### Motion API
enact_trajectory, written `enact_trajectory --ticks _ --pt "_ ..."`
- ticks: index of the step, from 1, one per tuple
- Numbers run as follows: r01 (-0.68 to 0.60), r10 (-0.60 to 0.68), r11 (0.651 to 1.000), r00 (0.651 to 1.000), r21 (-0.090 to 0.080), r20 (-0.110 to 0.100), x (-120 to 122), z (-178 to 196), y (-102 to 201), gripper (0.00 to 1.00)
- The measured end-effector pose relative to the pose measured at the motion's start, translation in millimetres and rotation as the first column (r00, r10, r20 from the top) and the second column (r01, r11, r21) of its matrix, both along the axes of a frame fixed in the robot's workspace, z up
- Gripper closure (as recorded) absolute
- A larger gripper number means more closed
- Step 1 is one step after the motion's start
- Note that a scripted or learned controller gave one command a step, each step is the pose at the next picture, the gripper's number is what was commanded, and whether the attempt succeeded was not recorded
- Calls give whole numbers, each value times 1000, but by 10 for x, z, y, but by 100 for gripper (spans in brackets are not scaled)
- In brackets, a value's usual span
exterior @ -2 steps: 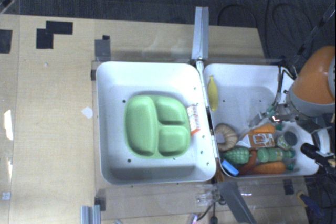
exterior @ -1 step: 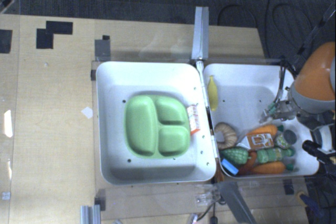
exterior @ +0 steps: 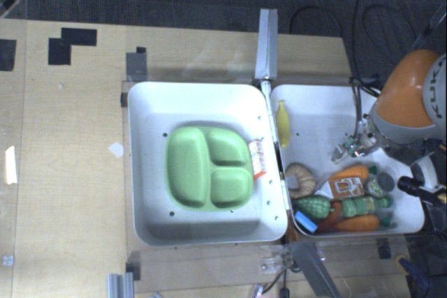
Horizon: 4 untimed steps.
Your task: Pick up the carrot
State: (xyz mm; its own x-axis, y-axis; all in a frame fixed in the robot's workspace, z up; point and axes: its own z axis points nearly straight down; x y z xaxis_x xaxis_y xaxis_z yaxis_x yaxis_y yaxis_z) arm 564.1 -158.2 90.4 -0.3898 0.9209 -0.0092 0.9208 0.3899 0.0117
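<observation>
Two orange carrots lie in the right bin (exterior: 314,105). One carrot (exterior: 351,172) is tilted in the middle of the pile. The other carrot (exterior: 359,224) lies flat along the bin's front wall. My gripper (exterior: 352,146) hangs over the bin just above and slightly behind the upper carrot, below the orange-banded wrist (exterior: 418,88). No item is visible in the gripper.
A yellow banana (exterior: 283,123) lies along the right bin's left wall. Around the carrots crowd a beige ring (exterior: 300,179), a green knobbly piece (exterior: 313,206), a blue block (exterior: 305,222), an orange-and-white box (exterior: 345,186), a green bottle (exterior: 364,206) and a grey can (exterior: 380,185). The left bin (exterior: 143,150) holds a green divided tray (exterior: 208,165).
</observation>
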Motion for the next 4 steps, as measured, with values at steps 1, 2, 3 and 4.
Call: enact_trajectory --ticks 1,2,3,4 --pt "0 0 1000 1000 -1 2 5 0 -1 0" --pt "58 -58 998 998 1 6 -663 3 126 0" --pt "476 -476 879 879 6 5 -724 1 461 0" --pt "354 -354 935 935 4 2 -726 -5 -311 0"
